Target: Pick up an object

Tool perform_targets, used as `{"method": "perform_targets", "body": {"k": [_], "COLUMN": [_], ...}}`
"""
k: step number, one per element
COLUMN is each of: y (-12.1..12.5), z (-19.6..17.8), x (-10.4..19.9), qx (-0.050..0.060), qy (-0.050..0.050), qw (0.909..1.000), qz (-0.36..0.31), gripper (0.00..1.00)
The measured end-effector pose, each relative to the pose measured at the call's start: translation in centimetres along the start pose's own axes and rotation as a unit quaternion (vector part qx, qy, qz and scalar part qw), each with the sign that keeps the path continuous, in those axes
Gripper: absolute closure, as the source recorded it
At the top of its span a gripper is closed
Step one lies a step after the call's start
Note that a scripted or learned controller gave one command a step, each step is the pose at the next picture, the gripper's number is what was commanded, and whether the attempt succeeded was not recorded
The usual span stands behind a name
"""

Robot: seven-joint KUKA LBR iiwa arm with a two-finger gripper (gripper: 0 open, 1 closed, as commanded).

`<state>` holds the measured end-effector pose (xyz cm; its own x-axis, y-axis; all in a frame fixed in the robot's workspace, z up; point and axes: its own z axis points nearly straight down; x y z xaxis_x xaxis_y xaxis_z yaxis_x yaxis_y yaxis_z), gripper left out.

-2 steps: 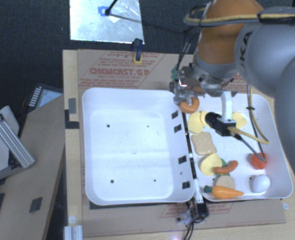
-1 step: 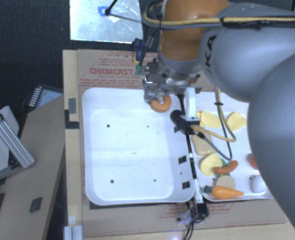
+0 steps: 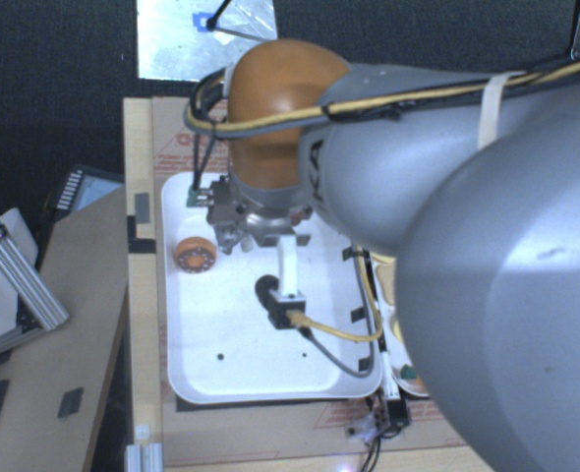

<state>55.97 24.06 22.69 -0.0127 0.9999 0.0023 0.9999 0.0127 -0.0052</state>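
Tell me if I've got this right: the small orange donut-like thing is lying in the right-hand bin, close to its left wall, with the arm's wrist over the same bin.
Not quite. The camera view shows the orange donut-like object in the left bin, not the right one. The rest holds: it lies close to that bin's left wall, and the arm's wrist is over the same bin.

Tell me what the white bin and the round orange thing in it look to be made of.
White bin: probably moulded plastic, smooth and slightly glossy, judging by its rounded corners and even sheen.
Round orange thing: unclear; its matte, speckled orange top suggests foam, rubber or a toy pastry. Too blurred to settle.
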Motion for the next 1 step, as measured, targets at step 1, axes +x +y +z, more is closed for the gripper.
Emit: {"method": "perform_targets", "body": {"k": [1], "y": [3.72], "z": [-7.96], "x": [-5.01], "qx": [-0.006], "qy": [-0.001], "qw": [1.0000], "qz": [0.007], "gripper": [1.00]}}
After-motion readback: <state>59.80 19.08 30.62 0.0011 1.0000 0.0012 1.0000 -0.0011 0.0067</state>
